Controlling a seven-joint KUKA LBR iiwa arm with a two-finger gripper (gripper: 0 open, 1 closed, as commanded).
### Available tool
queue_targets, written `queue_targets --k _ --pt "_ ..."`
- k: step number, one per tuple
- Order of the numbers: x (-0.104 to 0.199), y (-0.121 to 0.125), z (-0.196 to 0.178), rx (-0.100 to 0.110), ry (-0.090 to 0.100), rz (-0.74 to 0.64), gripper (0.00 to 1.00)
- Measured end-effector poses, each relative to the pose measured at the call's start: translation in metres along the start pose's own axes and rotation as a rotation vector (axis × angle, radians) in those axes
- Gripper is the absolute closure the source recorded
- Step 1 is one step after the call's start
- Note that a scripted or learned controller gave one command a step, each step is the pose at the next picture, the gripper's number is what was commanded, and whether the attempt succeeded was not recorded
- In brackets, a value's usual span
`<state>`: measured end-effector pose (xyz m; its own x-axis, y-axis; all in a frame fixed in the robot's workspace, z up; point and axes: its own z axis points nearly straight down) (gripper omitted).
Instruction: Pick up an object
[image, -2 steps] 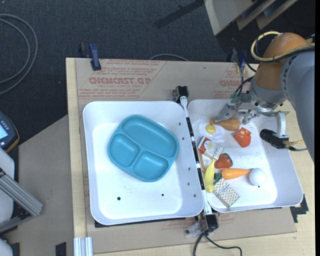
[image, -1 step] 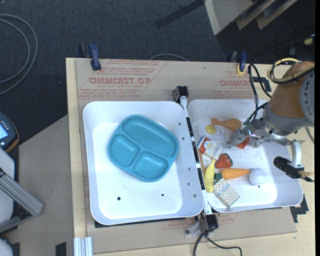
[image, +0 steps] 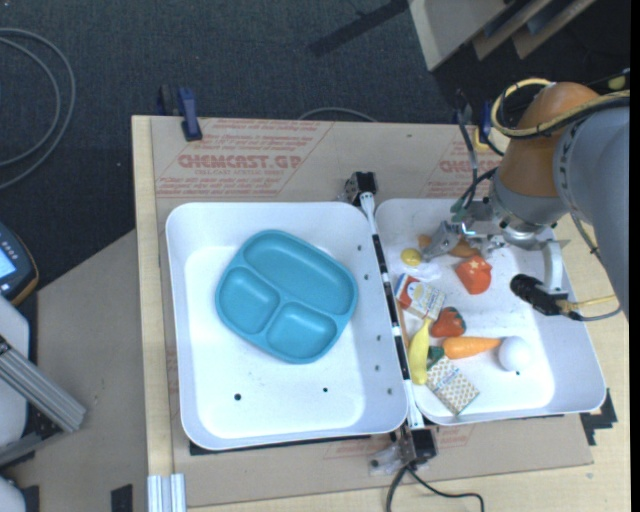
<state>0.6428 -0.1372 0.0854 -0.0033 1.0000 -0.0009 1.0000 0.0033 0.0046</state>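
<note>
My gripper (image: 468, 240) hangs low over the back of the right bin (image: 570, 390), under the grey wrist and its orange band. Directly below it lies a red-orange pepper (image: 475, 276), and a small orange piece (image: 438, 241) sits at its left. Whether the gripper touches either one is not visible. Further forward in the same bin lie a carrot (image: 470, 347), a white egg (image: 513, 353), a red fruit (image: 448, 323), a yellow banana (image: 419, 350), a small printed carton (image: 421, 298), a checkered packet (image: 452, 385) and a small yellow ball (image: 411, 257).
The left bin (image: 200, 400) holds a blue divided plate (image: 287, 295). A raised divider (image: 385, 290) where the bin rims meet separates the bins. A black part with a yellow cable (image: 540, 294) hangs off the wrist over the right bin's right side.
</note>
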Motion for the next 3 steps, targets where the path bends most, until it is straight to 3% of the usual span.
queue_targets --k 1,2,3 --pt "0.030 0.023 0.001 0.015 -0.002 -0.001 0.00" --pt "0.043 0.022 0.001 0.017 -0.002 0.001 0.00" --pt "0.041 0.020 -0.008 0.023 -0.005 0.002 1.00"
